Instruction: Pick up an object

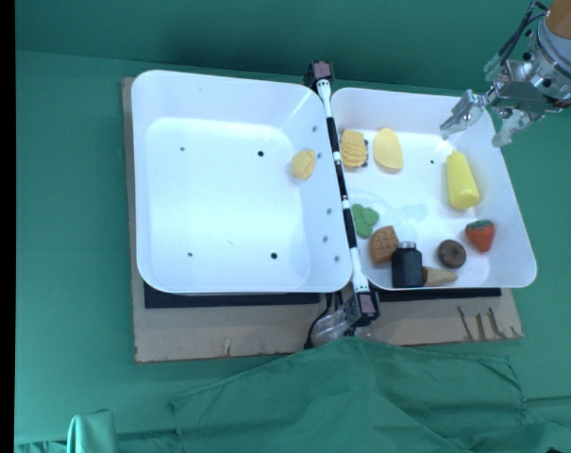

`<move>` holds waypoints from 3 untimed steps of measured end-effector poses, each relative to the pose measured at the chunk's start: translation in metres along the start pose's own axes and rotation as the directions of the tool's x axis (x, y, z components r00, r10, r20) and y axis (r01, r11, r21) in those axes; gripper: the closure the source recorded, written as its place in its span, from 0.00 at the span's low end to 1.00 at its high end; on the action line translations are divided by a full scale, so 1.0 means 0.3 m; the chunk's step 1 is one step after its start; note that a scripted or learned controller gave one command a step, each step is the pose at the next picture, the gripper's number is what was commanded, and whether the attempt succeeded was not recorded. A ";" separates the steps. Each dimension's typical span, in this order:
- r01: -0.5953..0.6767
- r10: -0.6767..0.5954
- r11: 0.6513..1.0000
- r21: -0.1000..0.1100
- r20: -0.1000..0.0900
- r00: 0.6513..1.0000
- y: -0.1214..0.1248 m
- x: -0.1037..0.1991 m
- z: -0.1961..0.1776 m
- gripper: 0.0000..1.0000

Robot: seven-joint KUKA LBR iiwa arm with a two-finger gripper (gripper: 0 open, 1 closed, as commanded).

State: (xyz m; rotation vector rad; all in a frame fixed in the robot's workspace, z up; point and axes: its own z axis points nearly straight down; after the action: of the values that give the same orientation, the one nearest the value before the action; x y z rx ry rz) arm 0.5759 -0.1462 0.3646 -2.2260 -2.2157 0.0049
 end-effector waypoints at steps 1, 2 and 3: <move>0.000 0.000 1.000 0.000 0.000 1.000 0.000 0.000 0.000 0.00; 0.000 0.000 1.000 0.003 0.000 1.000 0.005 -0.007 0.142 0.00; -0.001 0.001 1.000 0.005 0.000 1.000 0.003 -0.039 0.299 0.00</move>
State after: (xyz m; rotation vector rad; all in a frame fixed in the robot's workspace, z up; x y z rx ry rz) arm 0.5766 -0.1579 0.2750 -2.2248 -2.2116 0.0097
